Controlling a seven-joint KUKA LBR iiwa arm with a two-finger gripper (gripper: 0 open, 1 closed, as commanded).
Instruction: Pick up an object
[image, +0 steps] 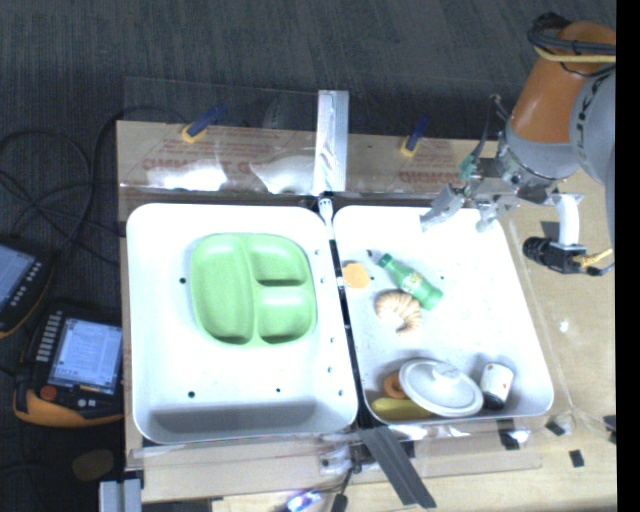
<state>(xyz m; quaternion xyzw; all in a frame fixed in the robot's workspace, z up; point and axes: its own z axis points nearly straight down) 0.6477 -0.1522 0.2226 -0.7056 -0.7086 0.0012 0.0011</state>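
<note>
One yellow banana is half hidden under the round white plate. Beyond it, the small green plastic bottle lies diagonally, cap up-left. The tool hangs open, holding nothing.

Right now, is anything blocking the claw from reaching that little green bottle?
Nothing visible does. The gripper hangs over the right bin's far edge, and the green bottle lies on open white floor below it. The croissant sits just beside the bottle, on its near side.

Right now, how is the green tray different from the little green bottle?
The green tray is big, flat and pale green, lying in the left bin. The green bottle is small, darker green, lying on its side in the right bin. Both are green.
</note>
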